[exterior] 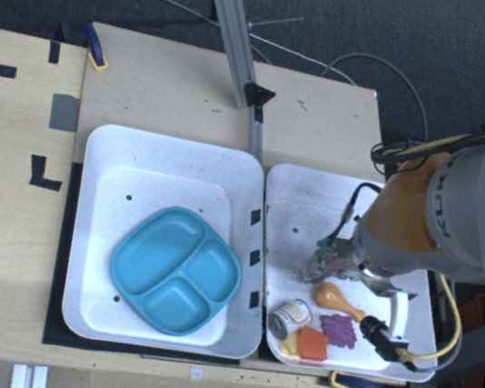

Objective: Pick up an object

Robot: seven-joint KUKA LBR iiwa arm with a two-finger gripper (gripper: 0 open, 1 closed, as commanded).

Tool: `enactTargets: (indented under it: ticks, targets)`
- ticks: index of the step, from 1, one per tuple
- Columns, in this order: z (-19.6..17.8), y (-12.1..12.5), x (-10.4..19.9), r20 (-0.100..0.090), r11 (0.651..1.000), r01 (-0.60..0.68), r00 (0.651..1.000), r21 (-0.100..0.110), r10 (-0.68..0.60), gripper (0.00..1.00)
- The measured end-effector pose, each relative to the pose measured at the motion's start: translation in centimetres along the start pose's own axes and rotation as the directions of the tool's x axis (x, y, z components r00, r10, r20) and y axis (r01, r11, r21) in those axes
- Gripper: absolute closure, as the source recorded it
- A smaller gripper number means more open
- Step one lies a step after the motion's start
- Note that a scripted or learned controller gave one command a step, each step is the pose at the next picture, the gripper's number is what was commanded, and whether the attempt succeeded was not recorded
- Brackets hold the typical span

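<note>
- Closest to the lens, an orange-red plastic block [313, 344] sits against the front rim of the shallow white right-hand bin [306, 210], touching a small yellow piece [290, 345] on its left. Wedged there, it probably leaves no room on the rim side, and a descent could strike the bin wall.
- Just behind it lie a crinkled purple piece [340, 328] and a small white-and-metal can [289, 314]. I judge the can would roll away if it were nudged and not squeezed squarely.
- Behind those, a tan-orange pear-shaped toy [334, 298] with a thin handle lies just beside the gripper and looks the likeliest object to pick. Its rounded bulb could slip out of a closing grasp, and the handle offers little to hold.
- Low over the bare bin floor hangs the grey gripper [326, 265], next to the toy and not over it. Whether it is open or closed cannot be told, and nothing is seen held in it. Closing where it stands would, I judge, catch nothing.
- Crowding is the wider hazard: five things share one corner, so a push on one may shove its neighbours or lift two at once.
- Further out, the white left-hand bin [103, 174] holds a blue three-compartment plate [176, 270], well apart from the gripper and unlikely to be disturbed. Both bins rest on the pale wooden table [169, 84].
</note>
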State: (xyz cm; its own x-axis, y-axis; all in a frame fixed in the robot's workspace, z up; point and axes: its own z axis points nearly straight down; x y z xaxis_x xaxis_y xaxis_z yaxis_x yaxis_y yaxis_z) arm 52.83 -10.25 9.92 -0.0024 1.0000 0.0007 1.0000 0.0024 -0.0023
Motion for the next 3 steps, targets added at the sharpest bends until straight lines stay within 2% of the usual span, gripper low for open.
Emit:
enactTargets:
  ticks: [1, 2, 3]
  targets:
    - [-5.2, -1.0, 0.1, 0.001, 1.0, -0.002, 1.0, -0.005, 0.002, 1.0]
    - [-9.7, -0.2, 0.1, 0.001, 1.0, 0.0, 1.0, -0.006, 0.0, 1.0]
    - [-12.2, -0.1, 0.2, 0.001, 1.0, -0.001, 1.0, -0.004, 0.001, 1.0]
